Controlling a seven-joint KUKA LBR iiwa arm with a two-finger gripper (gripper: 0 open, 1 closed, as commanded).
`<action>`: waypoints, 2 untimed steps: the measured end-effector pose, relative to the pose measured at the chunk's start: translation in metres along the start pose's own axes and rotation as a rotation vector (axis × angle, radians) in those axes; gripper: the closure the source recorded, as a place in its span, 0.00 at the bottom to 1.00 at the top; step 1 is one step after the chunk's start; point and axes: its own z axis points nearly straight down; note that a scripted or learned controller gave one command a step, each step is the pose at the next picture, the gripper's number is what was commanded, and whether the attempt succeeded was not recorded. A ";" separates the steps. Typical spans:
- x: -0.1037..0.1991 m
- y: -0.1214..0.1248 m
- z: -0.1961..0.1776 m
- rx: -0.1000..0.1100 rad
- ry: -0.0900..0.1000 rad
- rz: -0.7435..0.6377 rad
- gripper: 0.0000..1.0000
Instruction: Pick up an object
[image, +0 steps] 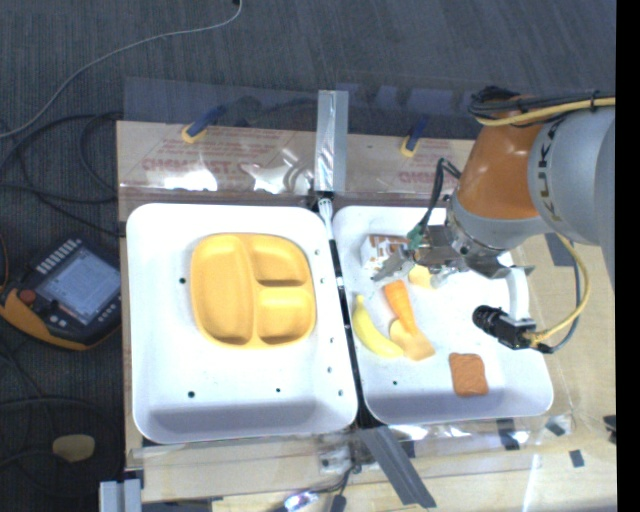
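Tool (400, 262) low in right bin (520, 395), above carrot (399, 299), banana (372, 333).

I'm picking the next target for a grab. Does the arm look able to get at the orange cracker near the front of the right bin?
Probably yes. The cracker lies flat and alone on the right bin's floor, apart from the carrot and banana, with nothing over it.

Right bin (520, 400): carrot (399, 303), banana (372, 333), biscuit (468, 374) crowd it — bare floor between carrot and biscuit.

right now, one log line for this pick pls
task: pick object | gripper: over right bin, above carrot | grasp: unconfirmed | left bin: yellow tray
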 end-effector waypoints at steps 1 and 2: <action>-0.029 0.016 0.090 -0.009 -0.003 -0.352 0.00; -0.029 0.018 0.080 -0.013 -0.001 -0.349 1.00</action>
